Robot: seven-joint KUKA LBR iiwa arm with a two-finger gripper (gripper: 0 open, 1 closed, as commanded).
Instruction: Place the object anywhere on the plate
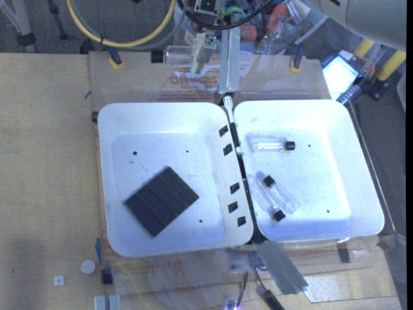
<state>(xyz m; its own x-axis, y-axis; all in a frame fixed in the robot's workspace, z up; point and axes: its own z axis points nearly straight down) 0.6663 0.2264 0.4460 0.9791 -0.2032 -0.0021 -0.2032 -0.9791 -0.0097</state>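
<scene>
Clear plastic vials with black caps, one [271, 145] lying crosswise and one [273, 199] slantwise, rest in the right white bin [361, 173], well apart from the dark square slatted plate [161, 200] in the left bin [116, 128]; nothing is placed yet, and the gripper's state cannot be told.

We see two bins side by side on the tabletop [45, 173], their inner rims touching along the middle. In the left bin [116, 118] a flat plate [161, 200] lies toward the near side, turned at a slant to the walls. In the right bin [335, 118] lie two vials: one vial [271, 145] rests crosswise toward the far side, and the other vial [271, 197] lies nearer us, angled, close to the inner wall. The arm [361, 5] hangs above the far right corner.
</scene>
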